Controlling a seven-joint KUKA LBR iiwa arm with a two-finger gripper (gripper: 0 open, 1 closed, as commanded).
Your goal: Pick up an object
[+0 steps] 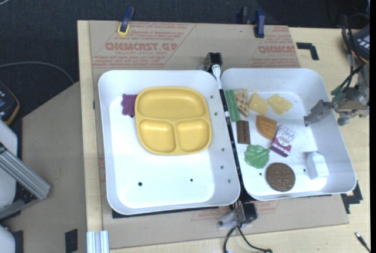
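Note:
The right bin holds several small items. Along its left side lie a green strip and a dark brown bar. Two pale yellow pieces sit toward the back, with an orange wafer in front of them. Further forward are a white and purple packet, a green leafy piece, a round brown cookie and a white block. My gripper hovers at this bin's right side, above bare floor and apart from the items.
The left bin holds a yellow three-compartment tray with a purple piece at its left edge. A raised divider rim separates the two bins. Clamps stand on the back of the board.

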